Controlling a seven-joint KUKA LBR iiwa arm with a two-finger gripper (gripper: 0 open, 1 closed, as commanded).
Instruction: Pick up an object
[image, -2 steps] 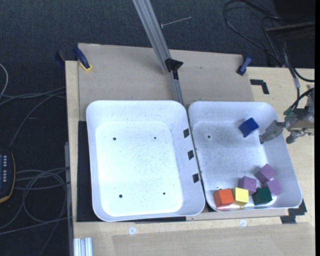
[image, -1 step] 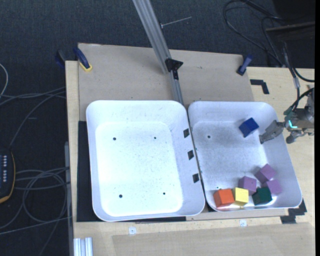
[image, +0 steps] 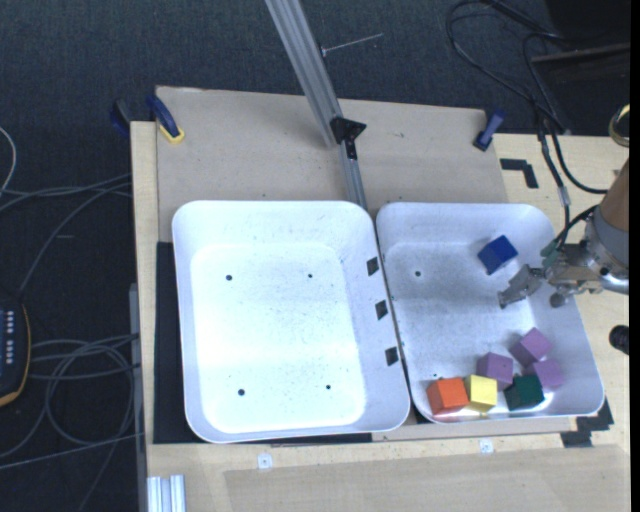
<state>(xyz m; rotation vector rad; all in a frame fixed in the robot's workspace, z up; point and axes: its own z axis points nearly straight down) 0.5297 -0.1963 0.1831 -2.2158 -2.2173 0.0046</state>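
Observation:
The right bin (image: 440, 300) holds several small blocks. A blue cube (image: 497, 253) lies alone near its far right side. At the front right corner cluster an orange block (image: 449, 394), a yellow block (image: 483, 391), a green block (image: 523, 392) and three purple blocks (image: 534, 345) (image: 495, 366) (image: 548, 374). My gripper (image: 535, 290) hangs over the right part of this bin, just in front of and to the right of the blue cube. Its fingers stand apart with nothing between them.
The left bin (image: 200, 330) sits beside the right one, with black clips on the shared rim. A slanted metal pole (image: 318, 80) rises behind the bins. Cables lie on the floor at left and far right.

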